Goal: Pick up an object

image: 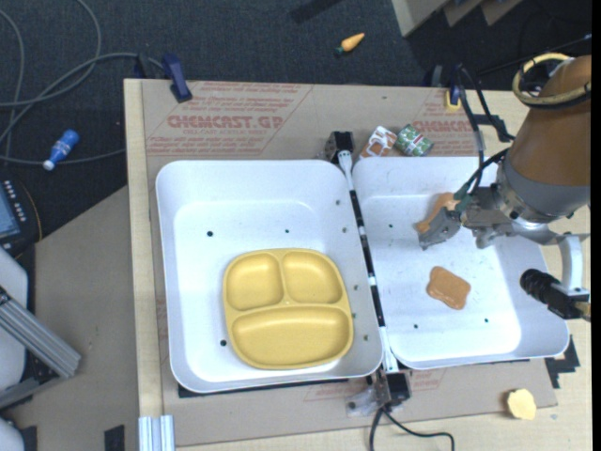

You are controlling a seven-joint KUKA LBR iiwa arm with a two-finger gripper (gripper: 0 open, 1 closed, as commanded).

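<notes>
Two white bins share the cardboard-topped surface, and in the right bin (498, 341) the claw (462, 222), spread with an orange piece (434, 216) just beside one tip, hangs up-view of the brown bread-like lump (449, 287), whose long axis slants across the bin floor.

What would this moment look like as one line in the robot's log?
pincer: over right bin | brown toy: lying loose | yellow divided plate: left bin
</notes>
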